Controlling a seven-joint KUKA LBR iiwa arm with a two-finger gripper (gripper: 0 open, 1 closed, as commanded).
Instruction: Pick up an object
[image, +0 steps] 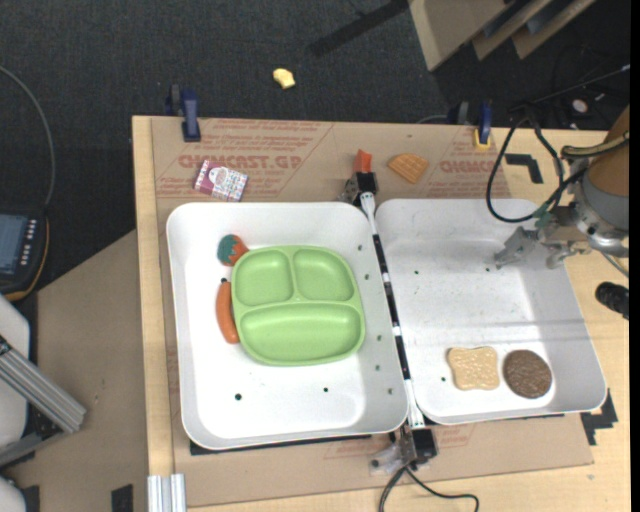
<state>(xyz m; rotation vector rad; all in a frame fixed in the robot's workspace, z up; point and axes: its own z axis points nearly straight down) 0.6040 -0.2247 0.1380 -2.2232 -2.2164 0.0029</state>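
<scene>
While your gripper (512, 250) hangs over the right bin (440, 300), fingers spread and holding nothing, the cracker (473, 367) and cookie (527, 372) lie near its front edge.

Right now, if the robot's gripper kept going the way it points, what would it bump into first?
The gripper points left and downward, so it would probably meet the bare floor of the right bin first. Depth is hard to judge from above.

the right bin (440, 300) lies mostly bare across its upper and middle floor; a tan cracker (473, 368) and a brown cookie (527, 373) sit near its front edge. in the left bin (200, 400), a green divided plate (297, 304) fills the centre, leaving bare floor in front.
</scene>
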